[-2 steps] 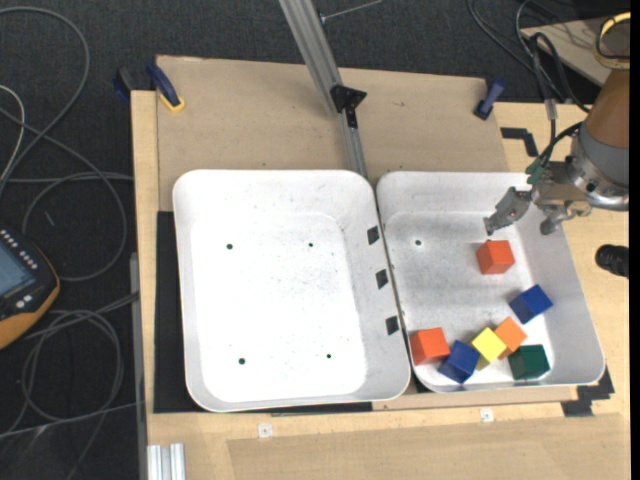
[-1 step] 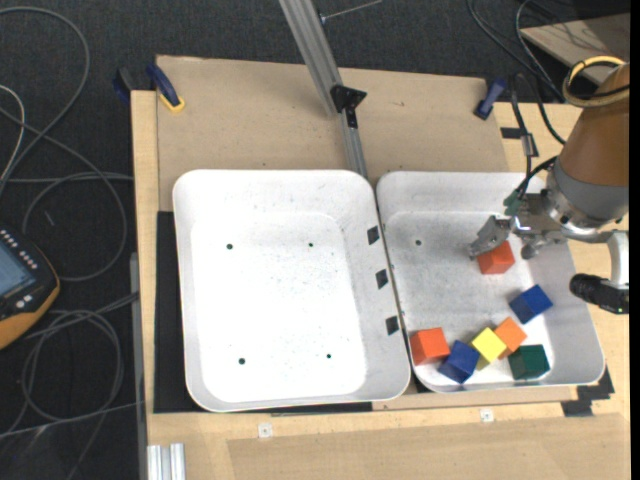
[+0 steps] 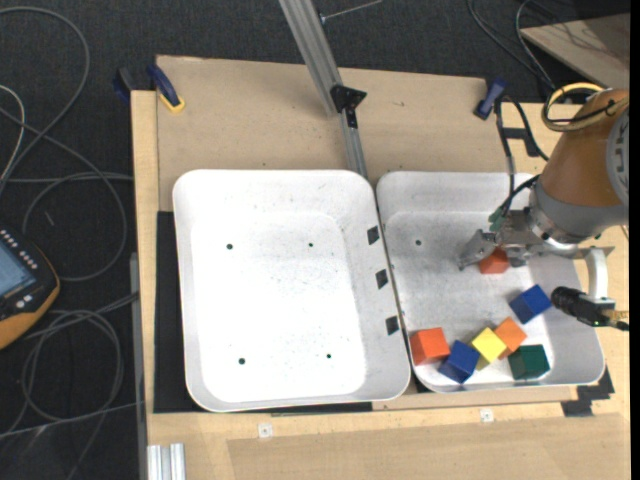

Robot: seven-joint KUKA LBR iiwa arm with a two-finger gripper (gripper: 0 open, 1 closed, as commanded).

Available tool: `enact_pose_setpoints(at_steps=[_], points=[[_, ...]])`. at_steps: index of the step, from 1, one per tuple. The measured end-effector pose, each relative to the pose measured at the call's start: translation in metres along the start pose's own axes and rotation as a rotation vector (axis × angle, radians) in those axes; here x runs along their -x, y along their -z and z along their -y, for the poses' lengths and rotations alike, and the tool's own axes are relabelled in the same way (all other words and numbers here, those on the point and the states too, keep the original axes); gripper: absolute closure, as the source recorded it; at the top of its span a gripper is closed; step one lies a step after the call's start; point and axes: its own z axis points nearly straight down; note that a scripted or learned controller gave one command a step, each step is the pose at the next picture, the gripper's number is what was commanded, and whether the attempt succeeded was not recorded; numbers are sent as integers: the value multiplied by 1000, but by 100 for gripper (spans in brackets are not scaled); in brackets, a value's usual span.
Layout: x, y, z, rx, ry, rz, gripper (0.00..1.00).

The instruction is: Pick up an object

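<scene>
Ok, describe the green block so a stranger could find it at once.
Start at the right-hand white bin and go to its near right corner, where blocks cluster. The green block sits at the cluster's right end, beside the yellow block. It is the one green piece there.

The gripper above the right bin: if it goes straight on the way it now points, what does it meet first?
The gripper points down into the right bin, and a small red-orange block sits right at its tip. That block is probably what it meets first, then the bin floor. Depth is hard to judge from this slanted view.
</scene>
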Motion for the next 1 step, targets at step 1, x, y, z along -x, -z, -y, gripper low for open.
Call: enact_pose_setpoints(at_steps=[1], points=[[-1, 15, -2, 8, 2, -1, 100]])
